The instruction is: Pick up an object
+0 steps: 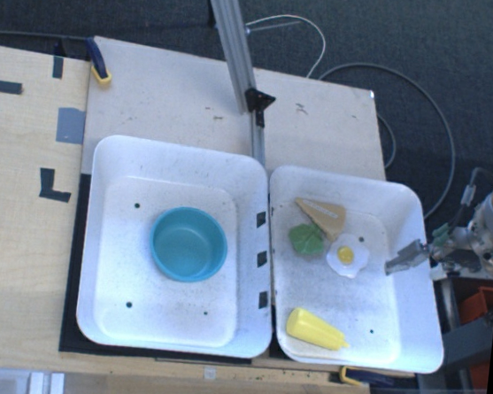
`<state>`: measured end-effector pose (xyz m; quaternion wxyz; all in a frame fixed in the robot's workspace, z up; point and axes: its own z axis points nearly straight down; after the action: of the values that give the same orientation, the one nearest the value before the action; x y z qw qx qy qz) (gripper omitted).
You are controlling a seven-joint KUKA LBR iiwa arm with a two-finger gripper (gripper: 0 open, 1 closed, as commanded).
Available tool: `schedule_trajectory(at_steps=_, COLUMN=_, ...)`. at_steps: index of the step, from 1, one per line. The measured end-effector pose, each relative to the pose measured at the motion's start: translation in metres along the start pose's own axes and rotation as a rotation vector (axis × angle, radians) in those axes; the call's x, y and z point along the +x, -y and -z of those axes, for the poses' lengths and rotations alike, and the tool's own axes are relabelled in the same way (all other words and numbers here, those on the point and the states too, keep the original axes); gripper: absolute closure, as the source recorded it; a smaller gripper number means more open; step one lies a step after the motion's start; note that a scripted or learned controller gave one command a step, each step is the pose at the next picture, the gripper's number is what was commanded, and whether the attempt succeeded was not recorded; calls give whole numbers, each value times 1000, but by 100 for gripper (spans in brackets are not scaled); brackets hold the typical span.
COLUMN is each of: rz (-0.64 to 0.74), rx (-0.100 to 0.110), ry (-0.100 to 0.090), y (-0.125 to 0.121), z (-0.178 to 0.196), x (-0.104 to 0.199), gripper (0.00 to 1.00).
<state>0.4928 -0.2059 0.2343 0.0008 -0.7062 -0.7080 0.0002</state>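
Two white bins side by side in the camera view: left bin [105,219] holds a blue bowl [189,244], roughly centred. Right bin [406,202] holds four toy foods: tan wedge, maybe bread or cheese [322,215], at upper middle; green leafy piece [307,239] just below it, touching or nearly so; fried egg [347,256] just right of the green piece; yellow corn-like piece [316,330] alone near the front edge, well apart from the rest.

Gripper [404,258] sits at the right bin's right side, reaching in from the right, tip near the egg but not touching it. Nothing between the fingers. Cannot tell if the fingers are open or closed; too small and dark.

Grey pole [235,34] runs down from the top to the gap between the bins; cables [394,85] loop on the dark floor behind.

Judgement: approach phase, no pick yet. Egg is closest but flat, likely hard to pinch. Yellow piece looks the easiest target: isolated, chunky, clear room on both sides. To do it well, come straight down, align the fingers across its short axis, keep off the bin wall. Wedge and green piece are crowded, with a risk of nudging both.
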Motion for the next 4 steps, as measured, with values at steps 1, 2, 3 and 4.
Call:
schedule_trajectory(at_steps=1, rz=0, rx=0, ry=0, y=0, z=0, x=0, gripper=0)
schedule_trajectory(at_steps=2, rz=-2, rx=6, ry=-1, y=-4, z=-63, x=0, gripper=0)
schedule_trajectory(at_steps=3, rz=-1, rx=5, ry=0, y=-11, z=-113, x=-4, gripper=0)
schedule_trajectory(at_steps=4, rz=-1, rx=-2, ry=3, y=-11, z=-146, x=-4, gripper=0)
